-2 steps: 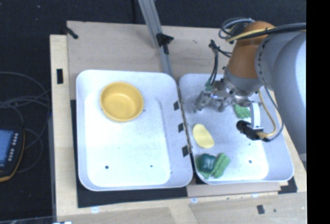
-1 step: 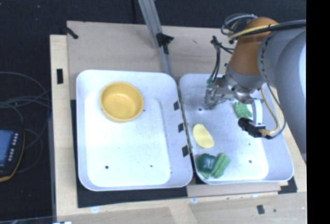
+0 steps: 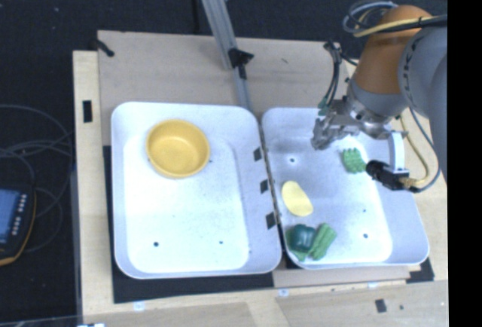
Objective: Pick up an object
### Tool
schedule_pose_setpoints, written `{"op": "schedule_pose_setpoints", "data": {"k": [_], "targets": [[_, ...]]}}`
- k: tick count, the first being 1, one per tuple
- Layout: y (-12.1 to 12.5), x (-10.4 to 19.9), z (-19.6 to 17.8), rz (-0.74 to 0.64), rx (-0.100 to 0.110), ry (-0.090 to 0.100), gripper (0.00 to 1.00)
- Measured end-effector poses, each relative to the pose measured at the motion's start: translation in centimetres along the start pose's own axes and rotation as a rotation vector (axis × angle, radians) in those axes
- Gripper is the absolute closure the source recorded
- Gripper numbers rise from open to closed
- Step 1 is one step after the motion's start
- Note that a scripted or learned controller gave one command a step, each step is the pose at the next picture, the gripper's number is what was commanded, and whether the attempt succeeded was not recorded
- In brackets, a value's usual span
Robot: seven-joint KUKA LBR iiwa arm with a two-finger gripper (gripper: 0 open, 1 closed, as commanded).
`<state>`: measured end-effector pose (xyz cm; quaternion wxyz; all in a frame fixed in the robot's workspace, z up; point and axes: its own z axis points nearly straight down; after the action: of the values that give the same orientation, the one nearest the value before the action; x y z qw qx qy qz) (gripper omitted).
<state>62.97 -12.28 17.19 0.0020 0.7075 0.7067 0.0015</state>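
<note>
Claw (image 3: 329, 134) hangs in the right bin (image 3: 376, 242) w/ small green block (image 3: 352, 160) just beside it at 4 o'clock. Can't tell its state. Risk: straight descent misses the block, closes on air.

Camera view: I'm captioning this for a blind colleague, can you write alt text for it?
The grey arm's gripper hangs over the right bin, which holds a small green block, a yellow piece and two green items near the front. The left bin holds a yellow bowl.
</note>
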Motion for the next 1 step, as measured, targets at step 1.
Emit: {"op": "schedule_pose_setpoints", "data": {"k": [1], "targets": [[0.17, -0.33, -4.29, 0.0, 0.0, 0.0, 1.0]]}}
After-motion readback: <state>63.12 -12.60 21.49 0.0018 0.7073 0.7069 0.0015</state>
